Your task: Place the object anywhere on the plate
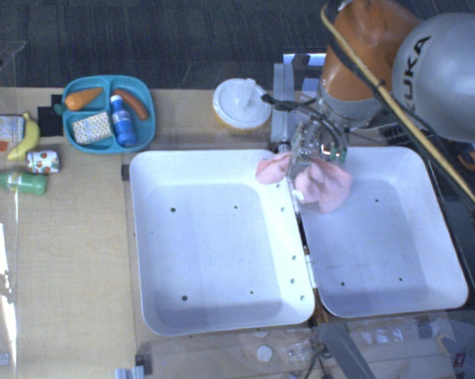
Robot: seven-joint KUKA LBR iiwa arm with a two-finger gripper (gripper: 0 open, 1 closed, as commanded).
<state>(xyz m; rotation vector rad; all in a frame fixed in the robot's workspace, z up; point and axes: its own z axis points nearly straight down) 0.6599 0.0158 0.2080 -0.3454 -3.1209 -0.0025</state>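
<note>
Your gripper [313, 154] hangs over the seam between the two bins with the pink cloth [320, 181] pinched in its fingers, the fabric drooping across the left bin [208, 241] and right bin [389, 241] because it is limp and caught only at its top. The blue plate [143, 95] sits well apart on the bench at upper left, already crowded with toy food, so you likely need a long carry and a drop onto whatever room remains.

One fixed camera is looking down at a slant from above the bench [67, 255], taking in both white bins [208, 241] from a moderate distance. The bench's far edge is lying toward the top, and the arm [421, 67] is reaching in from the right.
</note>
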